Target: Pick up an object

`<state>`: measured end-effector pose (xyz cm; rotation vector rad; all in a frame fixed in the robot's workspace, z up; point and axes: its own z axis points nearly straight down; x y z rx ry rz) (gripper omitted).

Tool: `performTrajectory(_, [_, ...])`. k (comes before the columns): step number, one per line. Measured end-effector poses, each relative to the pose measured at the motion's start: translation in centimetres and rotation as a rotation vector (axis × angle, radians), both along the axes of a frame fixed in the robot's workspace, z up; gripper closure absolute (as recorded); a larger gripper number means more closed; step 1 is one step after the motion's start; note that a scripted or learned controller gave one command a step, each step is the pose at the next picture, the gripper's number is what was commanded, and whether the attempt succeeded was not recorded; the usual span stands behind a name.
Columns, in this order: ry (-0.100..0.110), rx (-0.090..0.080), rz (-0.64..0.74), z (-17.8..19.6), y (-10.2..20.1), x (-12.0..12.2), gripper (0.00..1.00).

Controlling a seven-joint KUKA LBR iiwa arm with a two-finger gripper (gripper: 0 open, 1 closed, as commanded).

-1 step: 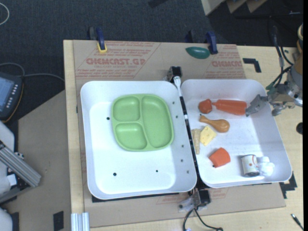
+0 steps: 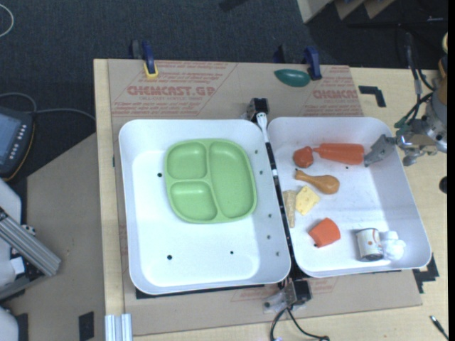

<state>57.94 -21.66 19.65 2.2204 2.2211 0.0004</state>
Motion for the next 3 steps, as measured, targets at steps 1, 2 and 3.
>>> performTrajectory(1, [0.006, 0.002, 0.0, -4.4, 0.2, -0.5, 0.0])
performTrajectory(2, [0.005, 0.002, 0.001, -8.8, 0.3, 0.1, 0.0])
performTrajectory(3, [0.004, 0.004, 0.001, -11.3, 0.5, 0.1, 0.0])
